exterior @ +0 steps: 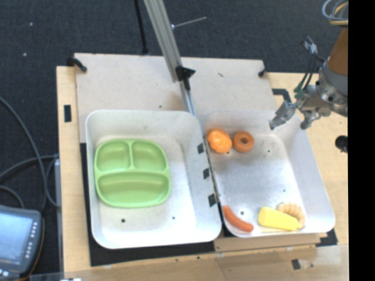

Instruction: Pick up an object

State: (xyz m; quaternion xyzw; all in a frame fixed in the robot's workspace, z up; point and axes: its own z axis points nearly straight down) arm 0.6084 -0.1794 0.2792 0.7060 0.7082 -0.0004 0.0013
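Looking from the near edge of the bench outward, I find the pickable things all in the right bin (pixel 304 174). Closest to the front wall lie three of them in a row: a red sausage (pixel 238 219) at the near left corner, a yellow block (pixel 278 219) just beside it to the right, and a pale ridged piece (pixel 292 210) touching the block's far end; I cannot tell what that last one is. None of these has been lifted.

Across the divider, the left bin (pixel 105 227) bears a green divided plate (pixel 132 172), lying flat with its three compartments bare.

Farther back in the right bin, an orange fruit (pixel 219 141) sits against the wall by the divider, and a brown doughnut (pixel 243 141) rests just beside it, the two nearly touching.

Farthest of all is my gripper (pixel 295 117), hanging above the far right corner of the right bin, over the rim rather than over any object. Its two fingers stand spread apart with nothing between them, so I hold nothing. The doughnut is the nearest candidate, yet it is well apart from my fingertips.

My judgement: the task is barely begun. Nothing is grasped and nothing is raised. What remains is everything that counts: choosing one object, moving over it, descending, closing on it and lifting it clear of the bin floor.
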